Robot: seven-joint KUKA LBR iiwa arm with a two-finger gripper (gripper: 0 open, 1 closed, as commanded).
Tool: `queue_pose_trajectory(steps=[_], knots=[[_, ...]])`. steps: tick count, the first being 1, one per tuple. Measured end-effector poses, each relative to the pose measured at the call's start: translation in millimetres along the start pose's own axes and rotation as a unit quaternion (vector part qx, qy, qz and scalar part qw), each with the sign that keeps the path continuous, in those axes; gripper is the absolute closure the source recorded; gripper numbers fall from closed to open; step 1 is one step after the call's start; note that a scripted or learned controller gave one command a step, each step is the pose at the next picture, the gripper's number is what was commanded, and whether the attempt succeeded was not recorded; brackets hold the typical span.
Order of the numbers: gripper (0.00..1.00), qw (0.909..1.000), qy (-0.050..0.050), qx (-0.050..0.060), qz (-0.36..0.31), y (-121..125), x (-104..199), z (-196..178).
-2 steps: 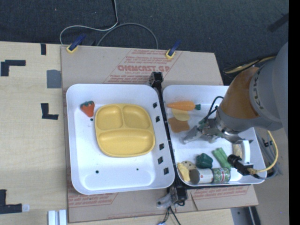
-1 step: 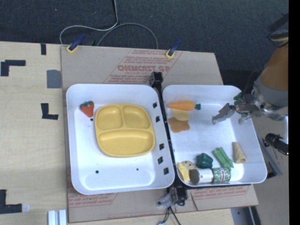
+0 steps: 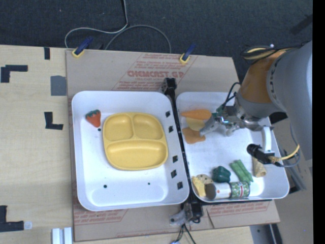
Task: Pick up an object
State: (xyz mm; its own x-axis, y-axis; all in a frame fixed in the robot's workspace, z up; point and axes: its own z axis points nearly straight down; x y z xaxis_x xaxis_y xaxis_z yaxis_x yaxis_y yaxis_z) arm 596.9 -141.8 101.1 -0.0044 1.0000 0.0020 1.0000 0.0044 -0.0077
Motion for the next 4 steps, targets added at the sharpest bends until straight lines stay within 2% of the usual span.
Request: queue_pose_trajectory(steps=[1, 2, 3, 4], knots=[[0.0, 1.0, -0.002, -0.004, 0.0, 40.5, 41.1, 15.9], [0.0, 1.0, -0.001, 0.008, 0.002, 68.0, 42.7, 16.3], [0.0, 0.9999, 0.006, 0.009, 0.001, 68.4, 20.9, 16.1], [0.0, 1.0, 0.005, 0.008, 0.002, 68.4, -12.1, 16.1]])
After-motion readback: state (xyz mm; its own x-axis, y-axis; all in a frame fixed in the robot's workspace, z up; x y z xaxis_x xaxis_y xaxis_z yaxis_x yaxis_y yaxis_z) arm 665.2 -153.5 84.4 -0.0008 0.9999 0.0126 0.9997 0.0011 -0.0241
